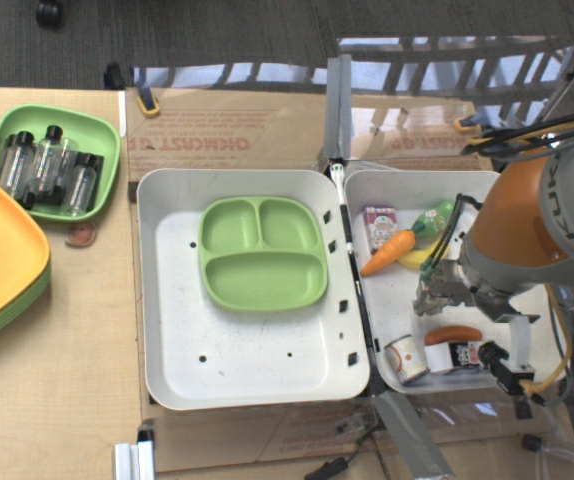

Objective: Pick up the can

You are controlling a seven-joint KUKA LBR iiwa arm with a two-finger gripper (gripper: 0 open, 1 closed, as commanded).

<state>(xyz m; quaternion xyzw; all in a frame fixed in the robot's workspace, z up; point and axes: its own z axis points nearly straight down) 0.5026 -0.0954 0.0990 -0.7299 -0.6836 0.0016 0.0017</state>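
Can (405, 358): I log it on its side, right bin's (419, 182) front-left corner, below-left of gripper (437, 298); gripper's opening I cannot tell.

Arm (557, 183): my unit, grey casing
Wrist band (515, 218): broad, orange, rounded
Cabling (537, 133): I note yellow-black lines

Single fixed camera, mounted above the bench, looking down at a slant. Both bins in frame: left bin (167, 368) near centre, right bin (392, 193) toward the right edge. Arm (527, 223) enters from the right. Floor visible along the top. Mid-range view; small items in the bins remain distinguishable.
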